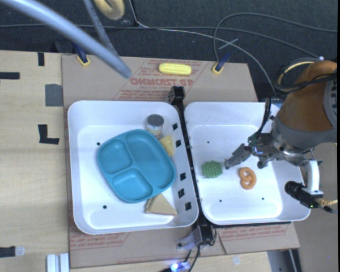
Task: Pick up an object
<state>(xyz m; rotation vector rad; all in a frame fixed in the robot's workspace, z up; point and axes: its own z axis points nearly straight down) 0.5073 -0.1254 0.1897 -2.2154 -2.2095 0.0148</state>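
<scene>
Two candidates lie in the right bin (283,208): a green object (212,169) just left of the gripper (245,156), a pretzel (247,178) just below it. Jaws apart, clamping nothing; grasp not yet made.

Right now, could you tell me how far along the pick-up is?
Nothing looks picked up yet. The pincer is low in the right bin, its tip beside the green object, with the pretzel lying just beyond. Grasping and lifting remain. The blue tray lies in the left bin.
</scene>
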